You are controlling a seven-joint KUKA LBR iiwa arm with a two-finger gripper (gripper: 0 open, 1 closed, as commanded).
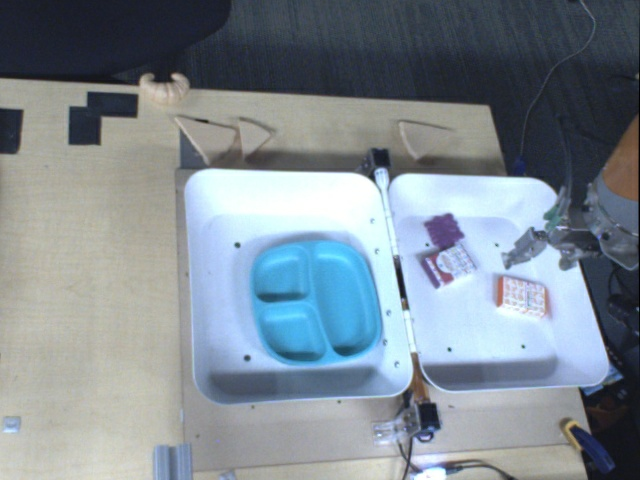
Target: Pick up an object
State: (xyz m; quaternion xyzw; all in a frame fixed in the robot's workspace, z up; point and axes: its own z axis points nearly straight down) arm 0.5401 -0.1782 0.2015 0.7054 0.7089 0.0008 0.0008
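Note:
The right bin (480, 368) holds three small things: a purple piece (443, 230) near its back left, a dark red and white packet (448, 264) just in front of that, and an orange and white packet (523, 296) toward the middle right. My gripper (545, 255) reaches in over the right rim, above and slightly behind the orange packet. Its fingers (519, 252) are spread open and nothing is between them.
In the left bin (215, 268) lies a blue divided plate (316, 300). A black and white divider (392, 258) runs between the bins. Wooden bench surface surrounds both bins, with cables near the front edge.

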